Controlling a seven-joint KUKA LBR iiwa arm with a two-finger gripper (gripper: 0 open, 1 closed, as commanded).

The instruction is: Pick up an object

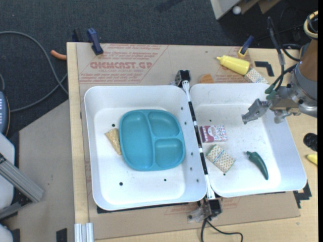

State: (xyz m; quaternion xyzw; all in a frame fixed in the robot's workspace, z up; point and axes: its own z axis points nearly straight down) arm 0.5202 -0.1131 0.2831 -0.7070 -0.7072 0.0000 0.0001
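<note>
Currently your gripper hangs over the right bin, near that bin's far right corner, reaching in from the right edge of the bench. One grey finger points left and a second shows close behind it; they stand slightly apart, and you have nothing between them. I cannot tell from this angle whether they touch the bin floor.

Note the contents of the right bin. A small red and white packet lies close to the bin's left wall, about midway along it. Just in front of that, a tan patterned packet lies tilted, near the left wall toward the front. A green pepper lies well apart from both, toward the front right corner of the bin. All three lie well apart from your gripper.

Turn to the left bin. A teal divided plate sits in the middle of it, with three compartments. A tan cracker-like piece lies against the plate's left rim, partly tucked beneath it.

On the bench outside the bins, a yellow bottle lies on its side beyond the right bin's far edge. A blue clamp grips the bench at its far left corner, and a second blue clamp stands at the far edge near the yellow bottle. A black clip joins the two bins at their far edges.
</note>
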